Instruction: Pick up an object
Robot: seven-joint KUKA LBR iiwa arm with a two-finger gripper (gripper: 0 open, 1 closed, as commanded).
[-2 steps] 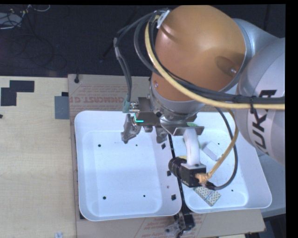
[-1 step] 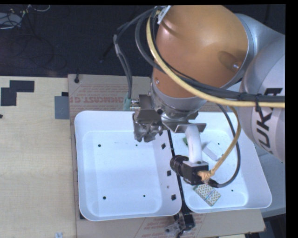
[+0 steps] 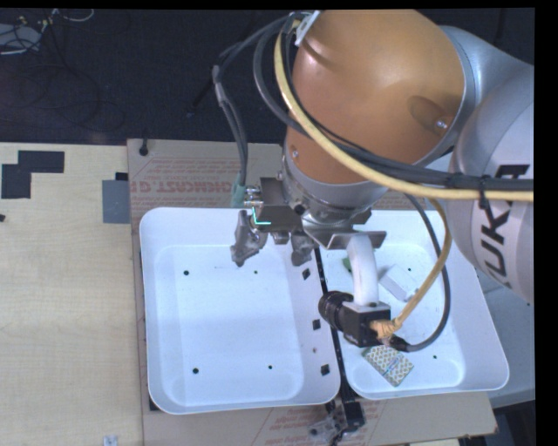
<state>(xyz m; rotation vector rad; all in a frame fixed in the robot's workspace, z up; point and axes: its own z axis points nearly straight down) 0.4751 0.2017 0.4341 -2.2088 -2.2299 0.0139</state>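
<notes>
though near the far rim, fingers [image 3: 247, 246] (apart) over roomy left bin [image 3: 218, 331]

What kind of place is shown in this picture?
Probably a robotics lab: an industrial arm reaches over two shallow white bins on a wooden bench, with loose cables behind.

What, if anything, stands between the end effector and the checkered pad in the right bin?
Only the bins' adjoining rims: the end effector is above the left bin, and the pad lies near the right bin's front rim.
</notes>
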